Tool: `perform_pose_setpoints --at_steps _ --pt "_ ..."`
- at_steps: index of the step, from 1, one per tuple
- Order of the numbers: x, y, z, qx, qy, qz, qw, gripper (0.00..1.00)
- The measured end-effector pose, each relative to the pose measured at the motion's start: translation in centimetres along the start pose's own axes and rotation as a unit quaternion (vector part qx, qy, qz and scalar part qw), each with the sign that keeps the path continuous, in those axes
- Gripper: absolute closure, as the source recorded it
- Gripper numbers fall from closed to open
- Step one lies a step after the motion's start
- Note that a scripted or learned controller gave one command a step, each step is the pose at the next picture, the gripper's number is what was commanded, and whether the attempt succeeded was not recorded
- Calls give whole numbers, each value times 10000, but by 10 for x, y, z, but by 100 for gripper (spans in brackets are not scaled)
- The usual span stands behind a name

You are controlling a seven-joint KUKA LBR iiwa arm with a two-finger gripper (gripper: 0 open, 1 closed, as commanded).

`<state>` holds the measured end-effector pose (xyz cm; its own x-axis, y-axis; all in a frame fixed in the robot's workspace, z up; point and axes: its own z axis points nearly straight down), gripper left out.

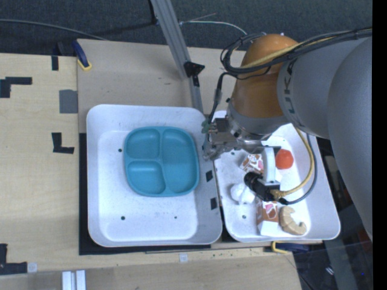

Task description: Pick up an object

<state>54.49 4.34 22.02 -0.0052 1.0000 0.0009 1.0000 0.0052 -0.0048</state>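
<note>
Smooth teal three-compartment plate [161, 161] in glossy white left bin [103, 162].

Pale wooden bench [36, 180] under two white bins [103, 222], black tape marks [60, 142].

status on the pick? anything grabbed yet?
Done: the grey arm's gripper sits low at the right white bin's left edge. In hand: nothing visibly held. Left: the small objects, like the orange ball and tan croissant-shaped piece, lie unpicked.
</note>
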Motion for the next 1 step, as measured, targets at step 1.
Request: perform_pose_setpoints --at_steps 1 --pt "48 -32 4 3 -2 -5 10000 100"
